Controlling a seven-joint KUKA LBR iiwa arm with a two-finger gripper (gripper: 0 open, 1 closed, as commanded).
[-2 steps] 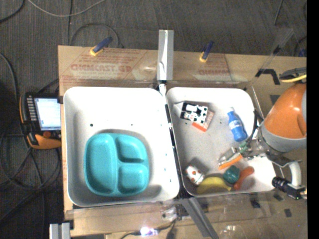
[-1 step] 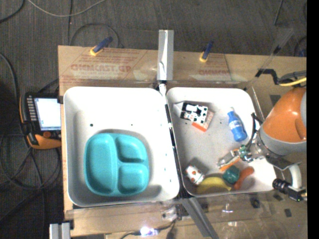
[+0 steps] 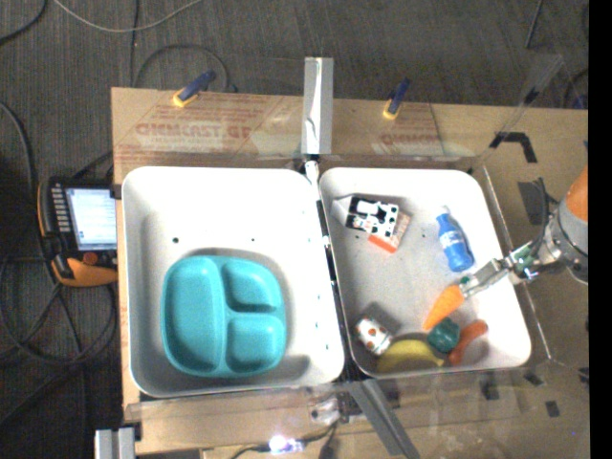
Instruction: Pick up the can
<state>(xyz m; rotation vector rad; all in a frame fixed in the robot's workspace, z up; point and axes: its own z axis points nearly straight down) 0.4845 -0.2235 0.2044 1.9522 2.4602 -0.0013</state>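
The can is small and silvery with red marks. It lies near the front left corner of the right bin, touching the left end of a yellow banana. My gripper reaches in from the right over the bin's right side. It hangs just above the leafy end of an orange carrot, well to the right of the can. Nothing shows in its grasp.
A white, black and orange box and a blue bottle lie at the back of the right bin. A green item and a red-orange one sit by the banana. The left bin holds a teal divided plate.
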